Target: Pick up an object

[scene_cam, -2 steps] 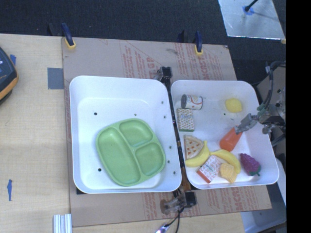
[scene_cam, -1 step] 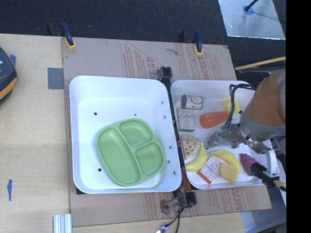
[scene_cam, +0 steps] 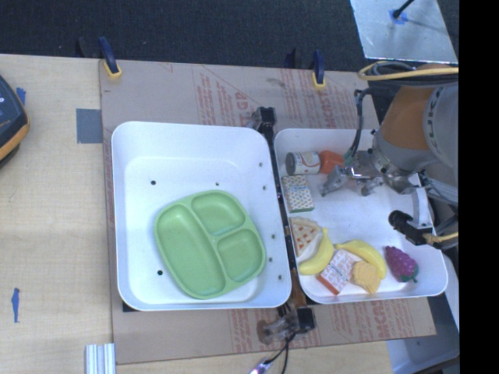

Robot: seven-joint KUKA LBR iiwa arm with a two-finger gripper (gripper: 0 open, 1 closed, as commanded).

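Arm [scene_cam: 417,131] low over the right bin [scene_cam: 374,209], gripper [scene_cam: 337,179] beside the can [scene_cam: 302,163], finger state unclear.

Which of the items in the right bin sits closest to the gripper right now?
The small orange-red piece beside the can, at the bin's far edge; the gripper hangs just by it.

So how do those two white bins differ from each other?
The left bin holds one big thing, a green divided tray, while the right bin holds many small items, such as a banana, purple grapes and a small can. The arm's pincer reaches into the right bin, not the left bin. Both bins are shallow, white and sit side by side.
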